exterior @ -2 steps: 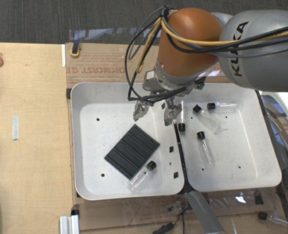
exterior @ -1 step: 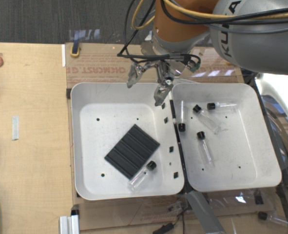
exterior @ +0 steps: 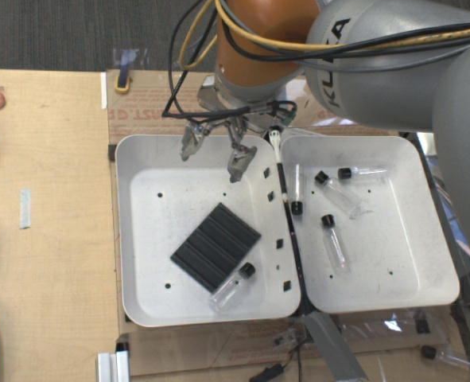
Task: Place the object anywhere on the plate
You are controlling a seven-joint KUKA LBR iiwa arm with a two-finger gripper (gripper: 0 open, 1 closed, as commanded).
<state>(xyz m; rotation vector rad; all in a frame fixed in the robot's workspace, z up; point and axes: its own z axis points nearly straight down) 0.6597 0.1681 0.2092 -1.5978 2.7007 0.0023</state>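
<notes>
A black ribbed plate (exterior: 216,245) lies tilted in the middle of the left bin (exterior: 139,213). A clear vial with a black cap (exterior: 232,283) rests against the plate's lower right edge; I cannot tell whether it lies partly on the plate. My gripper (exterior: 215,153) hangs over the far part of the left bin, above and apart from the plate. It is open, with its two fingers (exterior: 241,162) spread and nothing between them.
The right bin (exterior: 425,237) holds several more clear vials with black caps, one (exterior: 295,188) along the divider and another (exterior: 334,241) near the middle. The arm's orange band (exterior: 262,22) looms over the bins' far rim. To the left is a wooden benchtop (exterior: 44,213).
</notes>
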